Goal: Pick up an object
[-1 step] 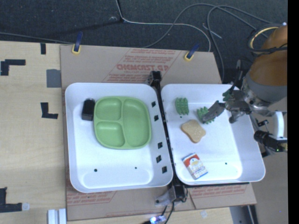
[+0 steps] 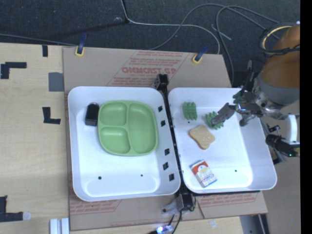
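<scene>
From the camera view above the bench, the gripper [image 2: 223, 115] comes in low from the right over the right bin [image 2: 253, 150], its tip right at a small green toy [image 2: 213, 119], touching or nearly so. Whether it is clamped on the toy I cannot tell. A second green piece [image 2: 190, 110] lies just beyond, leftward. The toast slice [image 2: 202, 136] sits just below the tip, the small carton [image 2: 203, 173] farther down.

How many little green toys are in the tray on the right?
2. One green toy lies near the right bin's upper left corner. The other green toy is just right of it, at the gripper, which may hide part of it.
</scene>
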Available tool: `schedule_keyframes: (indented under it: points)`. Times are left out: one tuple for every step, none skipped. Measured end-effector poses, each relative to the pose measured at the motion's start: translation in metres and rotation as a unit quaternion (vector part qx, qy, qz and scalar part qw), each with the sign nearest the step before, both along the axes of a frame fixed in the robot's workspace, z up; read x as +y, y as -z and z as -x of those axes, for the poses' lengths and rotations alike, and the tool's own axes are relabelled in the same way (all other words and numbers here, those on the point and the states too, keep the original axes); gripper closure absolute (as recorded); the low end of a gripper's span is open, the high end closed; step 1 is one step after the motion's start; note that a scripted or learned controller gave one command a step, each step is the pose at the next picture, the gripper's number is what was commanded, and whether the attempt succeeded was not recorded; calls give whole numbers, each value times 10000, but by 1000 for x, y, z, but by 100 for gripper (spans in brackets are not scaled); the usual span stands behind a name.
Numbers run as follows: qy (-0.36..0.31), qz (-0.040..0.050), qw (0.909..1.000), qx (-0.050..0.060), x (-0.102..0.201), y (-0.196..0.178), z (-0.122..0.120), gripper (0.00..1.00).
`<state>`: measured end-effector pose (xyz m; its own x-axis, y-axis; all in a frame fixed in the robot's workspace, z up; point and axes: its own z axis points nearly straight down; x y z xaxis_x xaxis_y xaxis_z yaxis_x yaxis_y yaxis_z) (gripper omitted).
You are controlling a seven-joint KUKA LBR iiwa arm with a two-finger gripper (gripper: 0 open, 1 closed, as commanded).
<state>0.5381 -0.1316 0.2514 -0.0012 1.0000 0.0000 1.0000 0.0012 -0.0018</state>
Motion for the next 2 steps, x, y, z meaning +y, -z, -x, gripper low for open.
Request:
schedule_keyframes:
  points:
    - [3,-5,10000,32,5,63,5,0]
    - [7,0,10000,28,-5,118,5,0]
